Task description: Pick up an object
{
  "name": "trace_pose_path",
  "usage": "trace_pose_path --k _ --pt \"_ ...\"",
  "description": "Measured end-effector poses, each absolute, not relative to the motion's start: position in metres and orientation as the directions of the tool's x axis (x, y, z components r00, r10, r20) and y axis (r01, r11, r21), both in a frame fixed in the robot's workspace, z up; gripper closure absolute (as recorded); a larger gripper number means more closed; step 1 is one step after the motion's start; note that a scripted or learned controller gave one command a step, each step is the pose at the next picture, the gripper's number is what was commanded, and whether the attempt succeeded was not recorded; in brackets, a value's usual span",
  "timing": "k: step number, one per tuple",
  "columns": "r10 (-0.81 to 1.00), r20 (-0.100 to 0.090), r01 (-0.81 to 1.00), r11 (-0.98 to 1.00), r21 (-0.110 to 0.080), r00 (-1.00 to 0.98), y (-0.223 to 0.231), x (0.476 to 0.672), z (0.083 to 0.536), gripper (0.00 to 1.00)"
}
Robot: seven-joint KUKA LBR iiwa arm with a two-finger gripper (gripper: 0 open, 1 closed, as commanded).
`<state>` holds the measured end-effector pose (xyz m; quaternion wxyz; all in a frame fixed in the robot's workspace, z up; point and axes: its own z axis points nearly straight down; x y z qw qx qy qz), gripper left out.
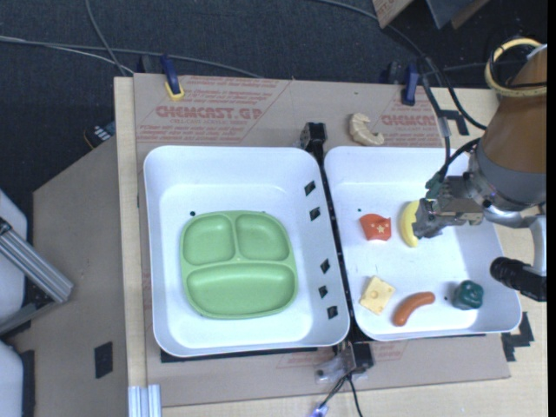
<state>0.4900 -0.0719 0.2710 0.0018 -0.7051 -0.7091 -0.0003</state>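
A: From the camera view, the gripper (pixel 423 224) hangs just beside the yellow banana (pixel 408 223) in the right bin (pixel 486 318); jaw state I cannot tell.

B: Centre over the banana, I'd say; strawberry (pixel 376 226) crowds its left; open floor lies below.

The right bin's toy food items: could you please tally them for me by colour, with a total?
Red: 1, the strawberry
Yellow: 2, the banana beside the gripper, and the cheese wedge
Orange: 1, the sausage
Dark green: 1, the rounded vegetable
Total: 5 in the right bin
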Motion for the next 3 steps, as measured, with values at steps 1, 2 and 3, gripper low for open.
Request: trace_pose_path --k 1,2,3 --pt "1.0 0.004 1.0 0.008 -0.002 -0.008 -0.012 0.487 0.271 1.0" --pt "1.0 0.002 1.0 0.006 -0.002 -0.006 0.044 0.483 0.27 1.0" --pt "1.0 0.001 1.0 0.004 -0.004 -0.004 0.085 0.482 0.256 1.0"
